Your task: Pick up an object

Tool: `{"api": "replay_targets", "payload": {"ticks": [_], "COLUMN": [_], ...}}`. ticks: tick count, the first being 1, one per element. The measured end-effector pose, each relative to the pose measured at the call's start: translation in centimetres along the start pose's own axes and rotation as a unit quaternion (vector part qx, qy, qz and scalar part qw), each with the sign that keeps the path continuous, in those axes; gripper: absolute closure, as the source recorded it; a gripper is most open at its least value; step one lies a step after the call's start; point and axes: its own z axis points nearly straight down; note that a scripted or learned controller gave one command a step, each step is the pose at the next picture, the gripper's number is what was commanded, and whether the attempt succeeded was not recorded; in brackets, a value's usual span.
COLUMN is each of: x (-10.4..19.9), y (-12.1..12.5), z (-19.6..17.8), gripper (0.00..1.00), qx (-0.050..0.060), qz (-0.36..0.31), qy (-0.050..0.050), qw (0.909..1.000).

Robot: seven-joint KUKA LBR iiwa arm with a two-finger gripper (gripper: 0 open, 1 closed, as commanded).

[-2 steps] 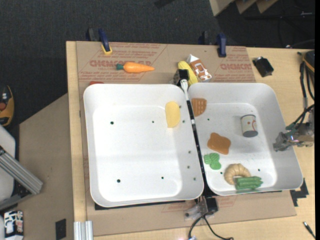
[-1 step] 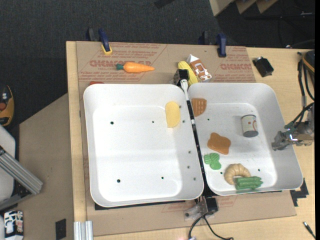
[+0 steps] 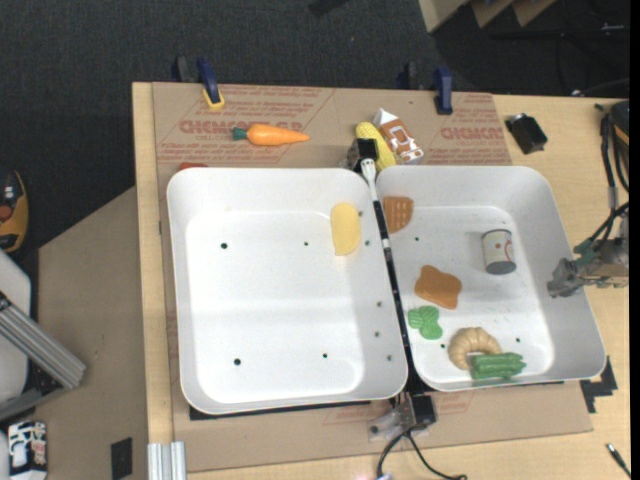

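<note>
Scanning L to R, I see a yellow piece point(image 3: 345, 228) in the left bin point(image 3: 200, 298); right bin point(image 3: 540, 208) holds waffle point(image 3: 398, 212), brown slab point(image 3: 438, 287), green bit point(image 3: 425, 322), croissant point(image 3: 473, 342), grey can point(image 3: 498, 251). Hand point(image 3: 562, 278) at right rim; can't tell its state.

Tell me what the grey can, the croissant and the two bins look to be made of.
Grey can: likely metal, dull grey side with a paler end.
Croissant: probably moulded plastic play food, smooth tan surface with a slight sheen.
Left bin and right bin: seemingly thin formed plastic, glossy white with rounded corners.
</note>
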Motion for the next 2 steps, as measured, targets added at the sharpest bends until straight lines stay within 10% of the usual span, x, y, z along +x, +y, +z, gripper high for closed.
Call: {"api": "replay_targets", "payload": {"ticks": [1,2], "x": [8.9,6.7], "y": [2.7,1.1], "z": [2.4,-13.9], "gripper": [1.00,1.00], "qx": [0.005,-0.006], "qz": [-0.005,-0.001], "qy": [0.005,0.000], "qw": [1.0000,1.0000]}}
